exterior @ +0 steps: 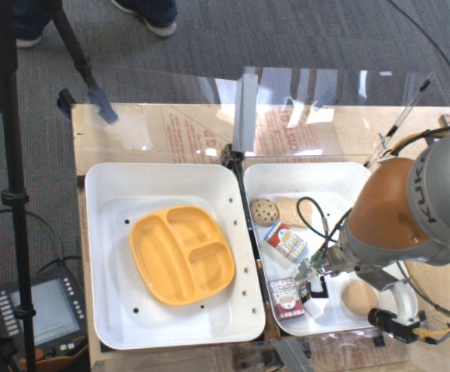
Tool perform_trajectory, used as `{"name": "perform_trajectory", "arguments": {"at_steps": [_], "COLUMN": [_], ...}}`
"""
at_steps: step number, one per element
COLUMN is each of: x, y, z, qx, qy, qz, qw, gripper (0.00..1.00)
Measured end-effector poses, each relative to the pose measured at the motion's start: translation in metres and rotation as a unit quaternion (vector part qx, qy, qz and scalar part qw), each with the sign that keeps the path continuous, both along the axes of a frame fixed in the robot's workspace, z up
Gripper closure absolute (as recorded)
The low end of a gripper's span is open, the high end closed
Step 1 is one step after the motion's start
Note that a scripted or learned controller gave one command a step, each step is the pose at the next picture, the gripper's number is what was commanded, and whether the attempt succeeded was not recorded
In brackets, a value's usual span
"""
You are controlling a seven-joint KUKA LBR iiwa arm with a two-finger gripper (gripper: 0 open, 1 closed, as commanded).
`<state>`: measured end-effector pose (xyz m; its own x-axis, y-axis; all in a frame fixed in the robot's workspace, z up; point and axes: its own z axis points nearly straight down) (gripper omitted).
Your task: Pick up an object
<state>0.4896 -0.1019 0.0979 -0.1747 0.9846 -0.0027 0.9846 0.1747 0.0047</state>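
- Camera view: the arm (399, 208) reaches in from the right over the right bin (348, 178).
- The gripper (311, 273) hangs low in that bin, between a small carton (286, 242) and a red packet (285, 299).
- I cannot tell how the gripper is set or whether it has hold of anything.
- A cookie (264, 210) lies near the bin's back left; a tan ball (358, 297) sits front right.
- The left bin (112, 180) holds a yellow plate (182, 253).

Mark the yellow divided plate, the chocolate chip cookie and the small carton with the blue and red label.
yellow divided plate (180, 254): camera view, on its middle ridge.
chocolate chip cookie (264, 210): camera view, centre of its top.
small carton (286, 243): camera view, on its label face.
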Motion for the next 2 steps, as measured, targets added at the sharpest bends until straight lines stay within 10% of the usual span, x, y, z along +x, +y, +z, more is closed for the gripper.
{"name": "perform_trajectory", "arguments": {"at_steps": [2], "x": [0.077], "y": [0.079], "z": [0.166], "qx": [0.0005], "qy": [0.005], "qz": [0.09], "qw": [0.9959], "gripper": [1.0]}}
